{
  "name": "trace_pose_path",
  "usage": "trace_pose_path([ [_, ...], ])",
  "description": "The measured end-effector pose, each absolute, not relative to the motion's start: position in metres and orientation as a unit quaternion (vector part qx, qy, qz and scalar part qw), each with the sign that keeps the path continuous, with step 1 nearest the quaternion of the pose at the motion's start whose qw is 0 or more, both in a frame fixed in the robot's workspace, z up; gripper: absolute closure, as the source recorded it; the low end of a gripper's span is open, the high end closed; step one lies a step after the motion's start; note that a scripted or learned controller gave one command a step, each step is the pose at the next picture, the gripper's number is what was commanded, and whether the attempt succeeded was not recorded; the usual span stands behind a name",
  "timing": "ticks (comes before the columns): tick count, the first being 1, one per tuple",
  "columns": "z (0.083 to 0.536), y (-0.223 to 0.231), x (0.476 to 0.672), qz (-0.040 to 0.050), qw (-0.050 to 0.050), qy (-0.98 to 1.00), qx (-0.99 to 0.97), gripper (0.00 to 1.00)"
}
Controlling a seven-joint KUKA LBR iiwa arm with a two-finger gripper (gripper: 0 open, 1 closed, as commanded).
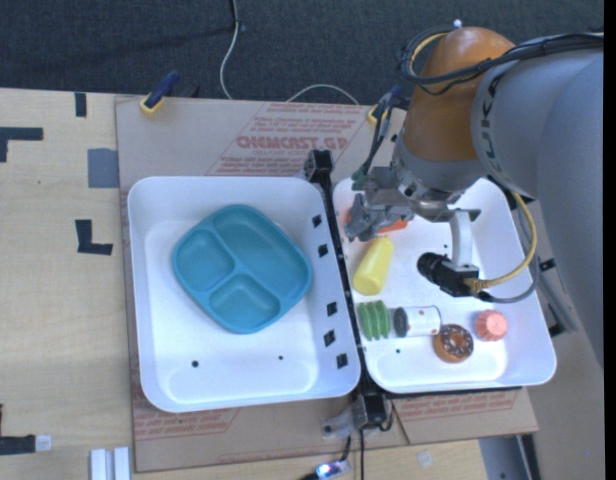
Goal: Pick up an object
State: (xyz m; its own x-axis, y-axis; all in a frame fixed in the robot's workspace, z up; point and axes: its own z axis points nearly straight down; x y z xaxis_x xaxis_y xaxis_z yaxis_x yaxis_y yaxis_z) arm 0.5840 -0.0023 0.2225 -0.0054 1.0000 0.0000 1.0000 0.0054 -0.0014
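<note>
My gripper (366,220) reaches down into the right bin (523,363) near its upper left corner. An orange piece (393,226) lies right at the gripper, partly hidden by it. Just below lies a yellow bottle-shaped object (373,265). Further down are a green ridged object (376,320), a white cylinder (422,320), a chocolate donut (453,343) and a pink object (490,325). The wrist hides the fingertips.
The left bin (158,363) holds a blue divided plate (241,266). A black divider (333,258) runs between the bins. A black cable fitting (443,273) hangs over the right bin. My grey arm (548,128) covers the upper right.
</note>
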Motion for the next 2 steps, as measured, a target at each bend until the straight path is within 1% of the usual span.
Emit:
trace_pose_path([
  [1, 0.233, 0.052, 0.589, -0.0003, 0.001, -0.710, -0.704, 1.00],
  [2, 0.224, 0.099, 0.587, 0.0007, 0.001, -0.709, -0.705, 1.00],
])
